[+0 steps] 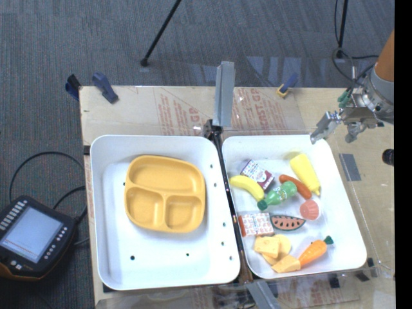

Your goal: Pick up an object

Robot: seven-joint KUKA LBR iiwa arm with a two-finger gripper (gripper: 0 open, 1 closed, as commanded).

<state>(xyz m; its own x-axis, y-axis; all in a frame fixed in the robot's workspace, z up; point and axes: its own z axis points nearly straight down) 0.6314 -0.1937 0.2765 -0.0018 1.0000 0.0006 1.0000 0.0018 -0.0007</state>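
Note:
The right bin (341,192) holds several toy foods: a yellow banana (247,186), a yellow corn cob (304,172), a green bottle (279,195), a red-orange sausage (295,186), a pink ball (309,210), a watermelon slice (287,223), a red-and-white box (255,224), a dark packet (257,173), cheese pieces (273,248) and a carrot (313,252). My gripper (340,126) hangs open above the bin's far right corner, beyond its rim, with nothing between the fingers.
The left bin (109,237) holds a yellow divided plate (165,193). A grey upright post (224,98) stands behind the seam between the bins. Blue clamps (103,87) sit on the bench's back edge. A teach pendant (29,235) lies on the floor at left.

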